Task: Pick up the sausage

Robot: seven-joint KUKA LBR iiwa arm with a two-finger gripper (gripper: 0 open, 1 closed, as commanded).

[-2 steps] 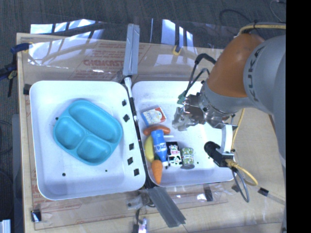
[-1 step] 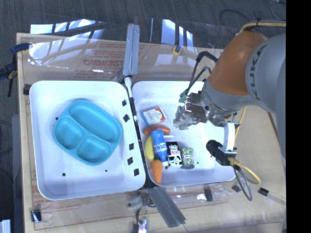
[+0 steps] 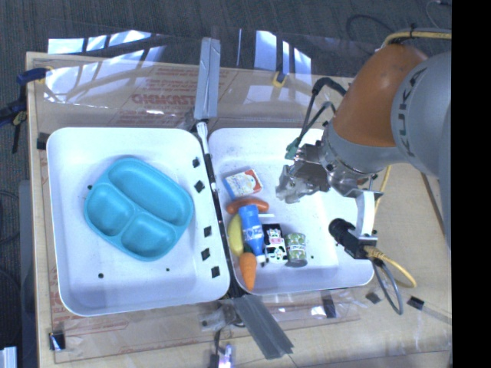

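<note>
Single fixed camera, mounted above the bench (image 3: 430, 313) and looking down at a slant, so the bench's far edge sits toward the top of the frame and the near edge toward the bottom. Stands far enough back to take in both white bins whole: left bin (image 3: 69, 282) and right bin (image 3: 337, 271) side by side, meeting near frame centre. Dark floor shows beyond the bench along the top and down the left side. The arm (image 3: 383, 98) enters from the frame's right and looms large there, being closer to the lens than the bins.
</note>
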